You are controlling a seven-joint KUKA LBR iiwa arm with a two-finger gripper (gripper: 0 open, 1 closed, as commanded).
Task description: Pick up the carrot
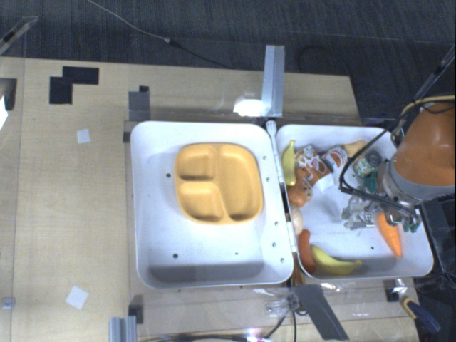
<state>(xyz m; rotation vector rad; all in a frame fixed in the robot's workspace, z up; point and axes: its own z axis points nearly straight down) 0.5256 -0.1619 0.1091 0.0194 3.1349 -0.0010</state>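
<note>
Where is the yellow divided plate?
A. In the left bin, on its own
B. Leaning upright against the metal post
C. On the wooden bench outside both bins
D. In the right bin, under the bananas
A: the yellow divided plate lies flat in the left bin with nothing else beside it, while the bananas, the carrot and the other items sit in the right bin.

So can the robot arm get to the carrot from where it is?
Probably yes. The carrot lies at the right end of the right bin, with nothing on top of it, and the gripper hangs just beside it. The bananas lie clear of it.
</note>
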